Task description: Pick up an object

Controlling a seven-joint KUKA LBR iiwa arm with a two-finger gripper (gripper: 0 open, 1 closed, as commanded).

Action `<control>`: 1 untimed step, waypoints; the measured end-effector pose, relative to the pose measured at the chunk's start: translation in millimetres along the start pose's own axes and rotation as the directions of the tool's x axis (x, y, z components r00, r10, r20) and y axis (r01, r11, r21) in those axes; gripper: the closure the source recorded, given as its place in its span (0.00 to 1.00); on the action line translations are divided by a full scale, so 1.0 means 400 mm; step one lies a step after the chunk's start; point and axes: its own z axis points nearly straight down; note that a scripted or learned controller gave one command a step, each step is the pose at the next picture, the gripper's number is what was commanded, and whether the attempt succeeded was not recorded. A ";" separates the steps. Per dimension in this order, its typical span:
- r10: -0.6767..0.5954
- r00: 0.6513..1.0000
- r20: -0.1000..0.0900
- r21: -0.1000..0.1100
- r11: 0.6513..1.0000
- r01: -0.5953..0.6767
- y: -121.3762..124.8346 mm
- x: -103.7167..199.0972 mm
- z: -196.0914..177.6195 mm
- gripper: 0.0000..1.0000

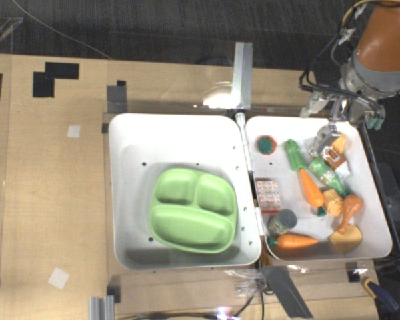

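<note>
- Small orange-brown bottle-like toy (335, 153) lies at right bin's (385, 235) far right, among crowded toy food.
- Gripper (327, 139) sits low, just beside it, likely lined up for a grasp; finger spread: cannot tell.
- Orange carrot (311, 188) lies nearby.
- Green divided plate (193, 209) rests in left bin (130, 152).

Toy foods — carrots (311, 189), green bottle (293, 155), drumstick (350, 210) — lie jumbled in the right bin (381, 239).
</note>
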 end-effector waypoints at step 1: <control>-0.073 0.997 -0.012 -0.004 0.997 0.073 0.037 0.050 0.379 0.00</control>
